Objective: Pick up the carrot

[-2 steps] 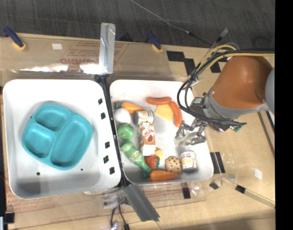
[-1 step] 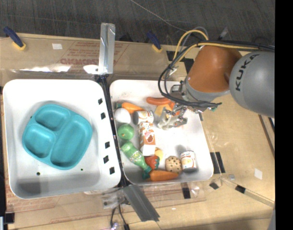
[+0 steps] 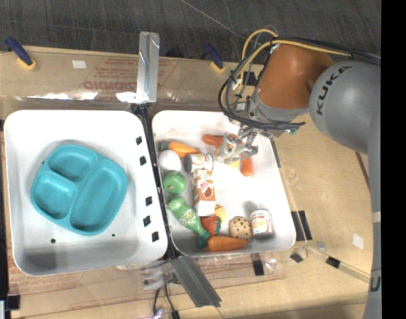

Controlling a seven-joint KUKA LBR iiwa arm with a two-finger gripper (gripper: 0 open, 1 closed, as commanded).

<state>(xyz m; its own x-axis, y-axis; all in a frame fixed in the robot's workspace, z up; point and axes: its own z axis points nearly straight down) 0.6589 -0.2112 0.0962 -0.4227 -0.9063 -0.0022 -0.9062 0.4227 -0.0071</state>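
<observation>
Right now I see the gripper (image 3: 234, 147) low in the right bin (image 3: 282, 198), upper centre of frame; its finger state I cannot tell. One carrot (image 3: 226, 243) lies along the bin's lower edge, long axis left-right.

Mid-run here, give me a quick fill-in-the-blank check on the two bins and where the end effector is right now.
1. The teal divided plate lies in the ____ bin.
2. The end effector hangs over the ____ bin, near its far edge.
3. The carrot by the right bin's near wall lies beside a ____.
4. The green bottle lies just below a green ____.

Missing words: left; right; cookie; apple
</observation>
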